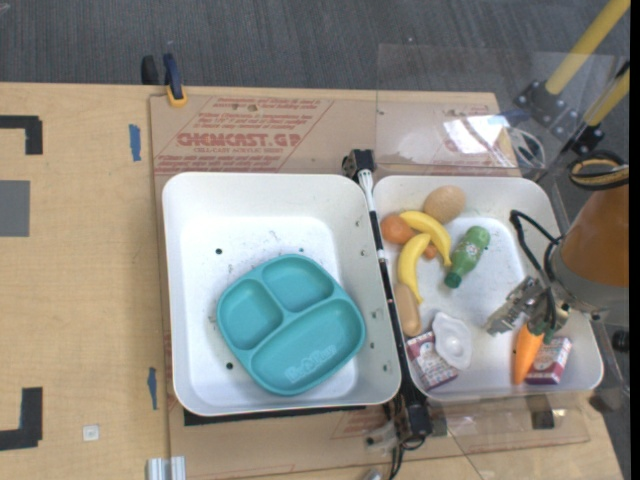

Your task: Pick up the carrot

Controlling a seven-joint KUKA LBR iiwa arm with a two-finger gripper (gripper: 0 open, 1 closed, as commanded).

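Early stage, as far as I can judge — the carrot (524, 354) lies in the right bin (575, 268), near its front right corner, and looks not yet lifted. It stands roughly upright along the slant, orange body with a bit of green at the top end, touching or just beside a small dark red carton (549, 361) on its right. The gripper (527, 308) sits just above the carrot's top end, low in the bin, with metal fingers pointing down and to the left; whether they are apart or closed I cannot tell, and no carrot shows between them. So the approach looks about done, while the grasp and the lift are left. Other things in the same bin: a banana (417, 251), a green bottle (466, 253), a brown egg-like ball (444, 204), a white cup (452, 338), another small carton (431, 359). The left bin (190, 268) holds a teal divided plate (291, 323), well apart from the action.
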